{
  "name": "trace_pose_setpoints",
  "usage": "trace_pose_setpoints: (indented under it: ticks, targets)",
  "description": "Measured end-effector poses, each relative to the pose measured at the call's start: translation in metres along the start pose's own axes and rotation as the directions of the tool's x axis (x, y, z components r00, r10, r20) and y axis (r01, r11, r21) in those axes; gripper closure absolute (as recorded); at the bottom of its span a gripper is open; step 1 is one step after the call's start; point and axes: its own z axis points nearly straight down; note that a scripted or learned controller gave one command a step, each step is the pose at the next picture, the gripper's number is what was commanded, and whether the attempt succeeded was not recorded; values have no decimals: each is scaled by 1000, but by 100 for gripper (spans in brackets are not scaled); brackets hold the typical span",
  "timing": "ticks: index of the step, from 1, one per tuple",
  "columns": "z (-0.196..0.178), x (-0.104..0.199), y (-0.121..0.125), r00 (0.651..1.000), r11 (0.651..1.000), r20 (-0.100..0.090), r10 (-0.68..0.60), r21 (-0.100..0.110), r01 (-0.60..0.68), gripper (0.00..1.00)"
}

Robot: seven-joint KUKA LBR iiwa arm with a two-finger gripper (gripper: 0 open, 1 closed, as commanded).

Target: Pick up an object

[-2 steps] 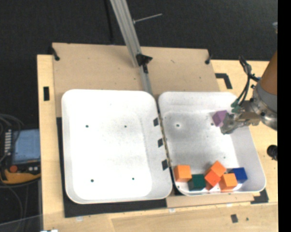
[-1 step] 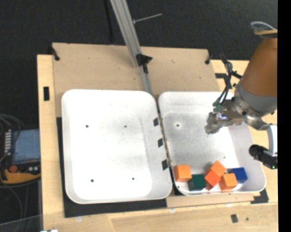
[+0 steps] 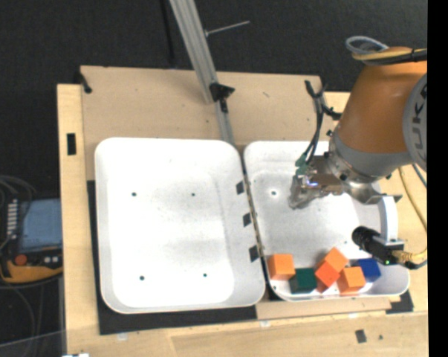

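My gripper (image 3: 304, 193) hangs over the upper middle of the right bin (image 3: 283, 222), with nothing visible between its fingers. Along that bin's near edge lie several blocks: an orange one (image 3: 281, 265) to the left, a dark green one (image 3: 304, 280) beside it, two more orange ones (image 3: 330, 265) (image 3: 351, 279), and a blue one (image 3: 369, 268) at the right. The gripper is well up-frame of the blocks and not touching any. The arm's grey and orange wrist covers the bin's far right corner.
The left bin (image 3: 171, 222) lies beside the right one, with small clips along the shared rim. A slanted metal rail (image 3: 197, 47) rises from behind the bins. A black fitting with cable (image 3: 372, 244) sits at the right bin's right side.
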Motion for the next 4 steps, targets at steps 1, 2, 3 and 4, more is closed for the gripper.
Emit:
trace_pose_setpoints:
  ticks: [1,2,3,4]
  targets:
    - [1,47,-8,1000,1000,0,1,1,-1,100]
    - [9,96,-25,1000,1000,1,2,1,-2,100]
    - [18,139,-33,1000,1000,1,2,2,-2,100]
    - [18,138,-33,1000,1000,0,6,2,-6,0]
